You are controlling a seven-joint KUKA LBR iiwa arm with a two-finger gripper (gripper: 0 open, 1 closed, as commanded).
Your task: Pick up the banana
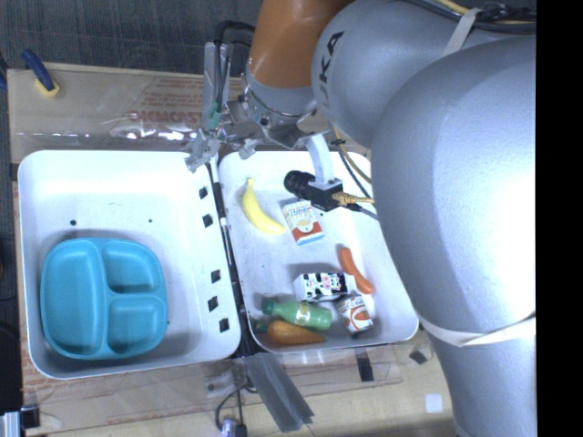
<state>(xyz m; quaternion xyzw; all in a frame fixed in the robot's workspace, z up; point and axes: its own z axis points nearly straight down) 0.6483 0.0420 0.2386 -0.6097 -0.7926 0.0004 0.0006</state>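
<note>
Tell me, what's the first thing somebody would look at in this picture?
Probably the huge grey robot arm with its orange band, which covers the whole right side of the view. Next comes the bright blue divided tray lying alone in the left bin. Then the yellow banana in the right bin, beside a small carton, with more toy food below them.

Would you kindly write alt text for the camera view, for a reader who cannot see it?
A grey robot arm reaches over the right white bin, where a banana lies untouched beside a small carton, bottles and a carrot. The left bin holds a blue tray.
</note>
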